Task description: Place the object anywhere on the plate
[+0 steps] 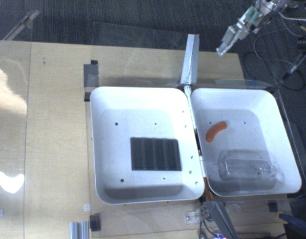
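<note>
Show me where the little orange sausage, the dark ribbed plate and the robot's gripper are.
orange sausage (pixel 216 131): camera view, middle of its curved body, in the right bin.
dark ribbed plate (pixel 155 154): camera view, centre of its ridged top, in the left bin.
gripper (pixel 227 46): camera view, near its fingertips, above the bench.

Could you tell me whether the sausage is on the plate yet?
No: the sausage lies in the right bin; the plate is in the left.

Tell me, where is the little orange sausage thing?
The orange sausage lies in the right-hand white bin, near its middle, just above the clear container. The tool hangs far above it, outside the bin.
</note>
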